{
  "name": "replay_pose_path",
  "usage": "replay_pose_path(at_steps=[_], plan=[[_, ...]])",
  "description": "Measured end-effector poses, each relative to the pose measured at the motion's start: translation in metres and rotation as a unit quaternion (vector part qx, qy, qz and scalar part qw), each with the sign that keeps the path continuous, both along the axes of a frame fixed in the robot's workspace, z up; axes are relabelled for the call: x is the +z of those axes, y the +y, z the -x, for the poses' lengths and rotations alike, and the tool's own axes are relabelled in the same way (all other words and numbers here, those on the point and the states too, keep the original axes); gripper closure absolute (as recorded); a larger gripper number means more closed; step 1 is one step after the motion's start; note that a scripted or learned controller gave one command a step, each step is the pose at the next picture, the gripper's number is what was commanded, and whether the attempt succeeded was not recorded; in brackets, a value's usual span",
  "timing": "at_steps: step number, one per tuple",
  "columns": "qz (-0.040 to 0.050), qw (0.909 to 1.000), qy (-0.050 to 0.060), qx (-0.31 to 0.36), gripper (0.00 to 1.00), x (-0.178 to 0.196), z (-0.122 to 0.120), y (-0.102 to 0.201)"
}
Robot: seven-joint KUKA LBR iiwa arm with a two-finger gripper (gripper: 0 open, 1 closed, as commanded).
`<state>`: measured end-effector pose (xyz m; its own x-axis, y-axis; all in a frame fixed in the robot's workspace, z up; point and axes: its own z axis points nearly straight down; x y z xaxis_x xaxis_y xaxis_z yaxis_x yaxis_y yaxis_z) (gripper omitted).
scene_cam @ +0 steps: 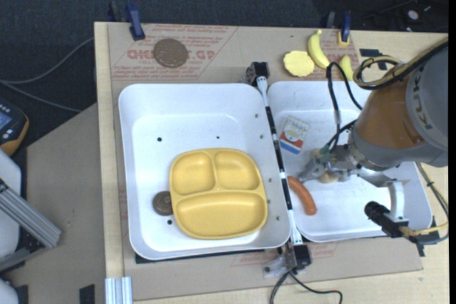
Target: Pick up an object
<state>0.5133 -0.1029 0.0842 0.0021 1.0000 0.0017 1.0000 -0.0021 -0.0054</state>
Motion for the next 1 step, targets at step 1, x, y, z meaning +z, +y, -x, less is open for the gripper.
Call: replay_pose_path(at_steps=[1], plan=[[0.0022, 1.0000, -0.006, 0.002, 0.00, 0.0007, -0.0574, -0.0151]])
